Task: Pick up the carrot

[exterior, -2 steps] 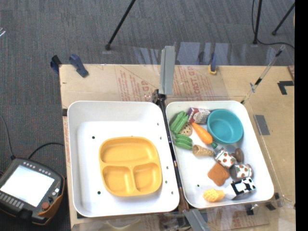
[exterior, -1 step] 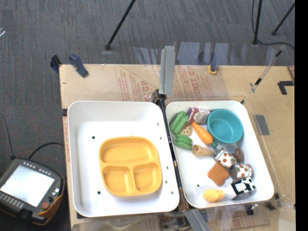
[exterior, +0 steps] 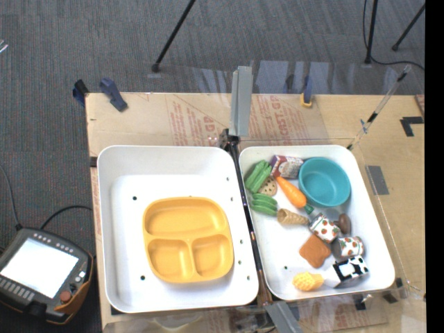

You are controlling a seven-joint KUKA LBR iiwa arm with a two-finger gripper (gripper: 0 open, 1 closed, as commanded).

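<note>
Control pendant (exterior: 43,277): dark grey handheld casing, orange trim along its lower edge, bright white screen, small buttons.
Cable (exterior: 66,214): thin, black, curving.

Crowded right bin, roomy left bin.

The orange carrot (exterior: 292,193) lies hemmed in: the teal round bowl (exterior: 325,182) just beside it on the right, green pea pods (exterior: 258,176) and a second green pod (exterior: 264,204) on its left, a small printed packet (exterior: 286,165) above, a waffle cone (exterior: 292,218) below. From straight overhead it is uncovered. In the left white bin (exterior: 118,186), the yellow three-compartment plate (exterior: 188,239) leaves bare floor all round it.
</note>
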